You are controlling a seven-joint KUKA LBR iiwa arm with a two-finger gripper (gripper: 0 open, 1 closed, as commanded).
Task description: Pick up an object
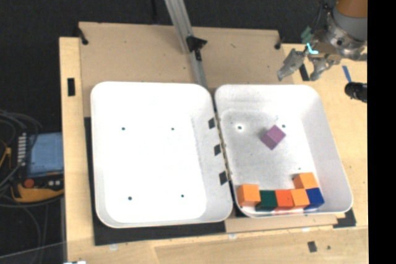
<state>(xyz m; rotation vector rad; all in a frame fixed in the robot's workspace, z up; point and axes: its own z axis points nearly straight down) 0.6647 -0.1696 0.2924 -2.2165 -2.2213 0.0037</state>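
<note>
Pincer [299, 67] hangs above the far rim of the right bin [331, 133], fingers apart, nothing between them, so I read this as pre-grasp. Worktop [154, 40] carries both bins; left bin [154, 151] isn't my concern. Purple block [273, 136] sits alone mid-floor of the right bin, easiest pick. Orange [249, 193], green [267, 200] and blue [314, 196] cubes crowd the near wall, little finger room.

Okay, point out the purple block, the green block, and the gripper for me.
purple block [273, 136], camera view, middle of its top face.
green block [267, 198], camera view, its top face.
gripper [301, 68], camera view, midway between its fingertips.
</note>
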